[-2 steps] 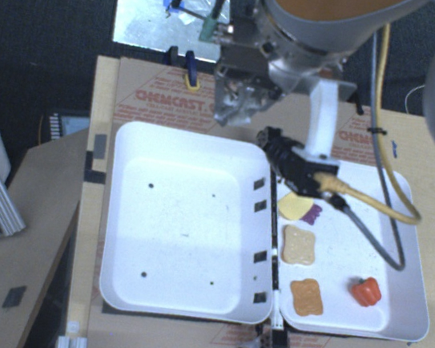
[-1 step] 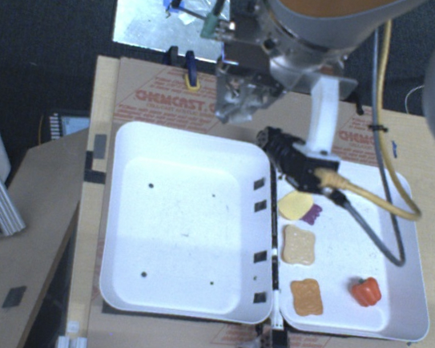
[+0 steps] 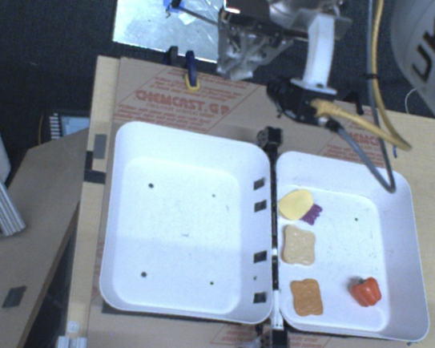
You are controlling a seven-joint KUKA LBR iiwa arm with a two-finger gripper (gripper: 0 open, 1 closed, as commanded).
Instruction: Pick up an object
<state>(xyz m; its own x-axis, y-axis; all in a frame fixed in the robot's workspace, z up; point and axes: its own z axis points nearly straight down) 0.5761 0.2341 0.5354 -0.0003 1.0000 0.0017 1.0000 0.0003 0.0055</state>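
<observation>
The right bin (image 3: 403,229) holds several small toy foods along its left side. A yellow piece (image 3: 295,203) lies at the top, touching a small purple piece (image 3: 312,215). Below them lies a tan bread slice (image 3: 299,245), then an orange square piece (image 3: 307,297). A red pepper-like piece (image 3: 366,291) sits apart near the bin's front right. My gripper (image 3: 239,57) hangs high above the bench's far edge, beyond both bins and well away from every object. Nothing shows in it.
The left bin (image 3: 177,228) stands beside the right one, joined by a black divider strip (image 3: 268,225). Yellow and grey cables (image 3: 362,130) trail from the arm over the right bin's far rim. A blue and yellow clamp (image 3: 190,72) sits at the bench's back edge.
</observation>
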